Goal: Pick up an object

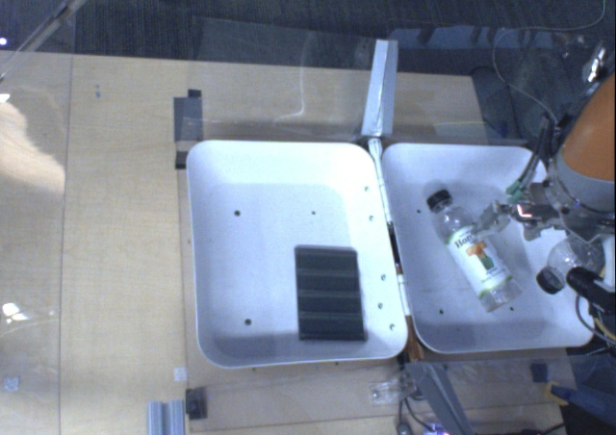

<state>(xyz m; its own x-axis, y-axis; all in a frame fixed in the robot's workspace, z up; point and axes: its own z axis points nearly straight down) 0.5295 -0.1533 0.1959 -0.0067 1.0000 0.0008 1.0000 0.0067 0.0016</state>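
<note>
The gripper [508, 212] hangs over the right bin [423, 327], just beside the bottle [470, 250]; whether it is released or clenched I cannot tell. The step looks like the approach, and next it must descend and straddle the body. The bottle is clear, smooth, round plastic, black-capped, lying slantwise mid-bin. A ribbed black block [329, 294] lies by the left bin's [221, 173] near edge.

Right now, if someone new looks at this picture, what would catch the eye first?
Most likely the black ridged block, dark against the left bin, near its front edge. Next, the clear bottle lying on its side in the right bin, with the arm's pincer close beside it.
</note>
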